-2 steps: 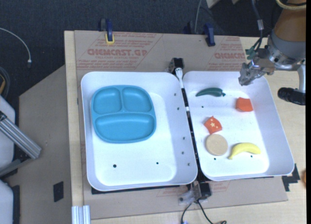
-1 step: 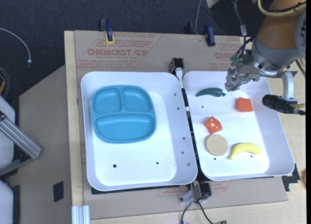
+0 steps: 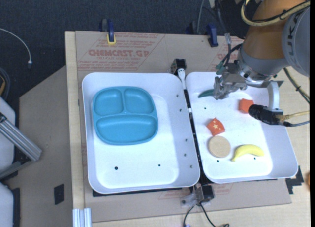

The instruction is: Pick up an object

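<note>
My gripper (image 3: pixel 222 90) hangs low over the far left part of the right bin (image 3: pixel 275 169). A thin dark green object (image 3: pixel 206 93) pokes out to the left from right under the gripper's tip; whether it is held is hidden. An orange block (image 3: pixel 245 105) lies just right of the gripper. Nearer the front of the same bin lie a red piece (image 3: pixel 215 126), a tan round disc (image 3: pixel 219 147) and a yellow banana (image 3: pixel 247 152).
The left bin (image 3: pixel 142 172) holds a blue divided plate (image 3: pixel 125 115). A black connector with a cable (image 3: pixel 263 114) reaches over the right bin's right side. A ridge with screws (image 3: pixel 189 117) separates the two bins. Clamps stand at the bench's far edge.
</note>
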Available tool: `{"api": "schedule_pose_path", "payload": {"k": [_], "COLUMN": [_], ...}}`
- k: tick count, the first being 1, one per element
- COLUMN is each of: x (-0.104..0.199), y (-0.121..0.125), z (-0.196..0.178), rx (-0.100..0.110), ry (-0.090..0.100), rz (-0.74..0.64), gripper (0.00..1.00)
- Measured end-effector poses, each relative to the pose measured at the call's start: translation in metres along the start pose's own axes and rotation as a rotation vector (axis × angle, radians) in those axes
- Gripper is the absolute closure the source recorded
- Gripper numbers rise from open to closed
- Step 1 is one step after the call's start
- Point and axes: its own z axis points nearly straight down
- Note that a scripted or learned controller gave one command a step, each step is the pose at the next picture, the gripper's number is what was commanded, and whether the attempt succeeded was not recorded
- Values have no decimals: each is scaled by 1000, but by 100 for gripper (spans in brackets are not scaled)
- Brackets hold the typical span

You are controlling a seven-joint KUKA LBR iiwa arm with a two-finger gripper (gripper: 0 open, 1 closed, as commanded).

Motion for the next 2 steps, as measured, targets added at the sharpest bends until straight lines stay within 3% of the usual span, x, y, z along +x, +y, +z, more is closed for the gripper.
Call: {"api": "schedule_pose_path", "payload": {"k": [2], "x": [116], "y": [-11], "z": [3], "rx": [-2], "ry": [0], "rz": [-2], "gripper": [100]}}
